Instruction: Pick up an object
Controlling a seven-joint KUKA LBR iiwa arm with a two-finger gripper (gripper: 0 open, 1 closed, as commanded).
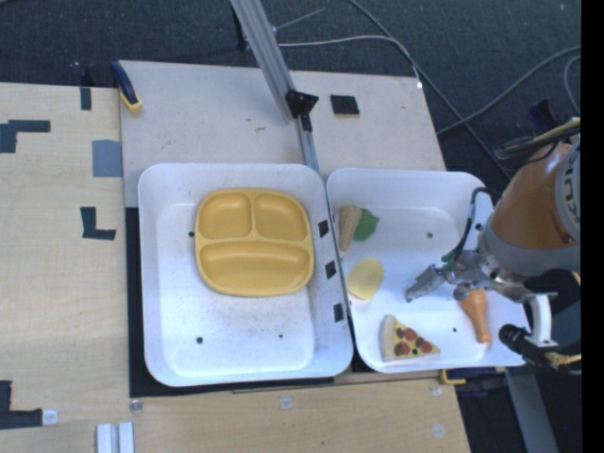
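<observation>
Carrot point(476, 313) lies in right bin point(396, 179) near its right wall, just right of gripper point(422, 285) w/ fingers apart, nothing between them (pizza slice point(406, 340) nearby), so closing here likely grabs air or nudges carrot away.

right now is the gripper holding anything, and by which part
Nothing is held. The gripper hangs over bare floor of the right bin, fingers apart, with the carrot lying beside it.
</observation>
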